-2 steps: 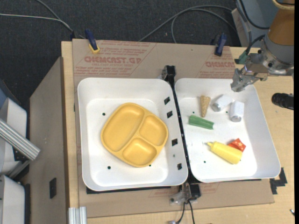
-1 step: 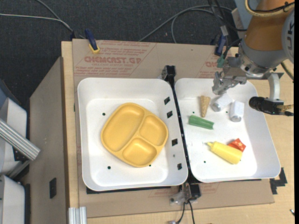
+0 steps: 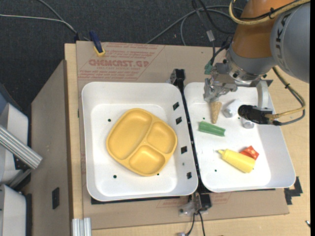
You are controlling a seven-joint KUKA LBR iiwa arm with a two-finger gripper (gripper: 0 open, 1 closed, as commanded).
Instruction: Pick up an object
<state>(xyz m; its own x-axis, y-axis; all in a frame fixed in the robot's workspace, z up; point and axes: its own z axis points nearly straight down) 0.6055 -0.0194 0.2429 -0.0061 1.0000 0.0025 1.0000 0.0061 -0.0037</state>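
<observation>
Right bin (image 3: 275,178), far end: tan cone (image 3: 215,112), long axis running near-to-far, narrow tip toward the camera, wide end under the gripper (image 3: 215,93). State of the fingers cannot be told. Nearby: green block (image 3: 211,129), yellow bottle (image 3: 237,160). Left bin (image 3: 93,146): yellow divided tray (image 3: 141,141).

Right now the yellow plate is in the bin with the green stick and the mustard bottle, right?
Not quite. The camera view shows the yellow plate alone in the left bin. The green stick and mustard bottle lie in the right bin.
</observation>
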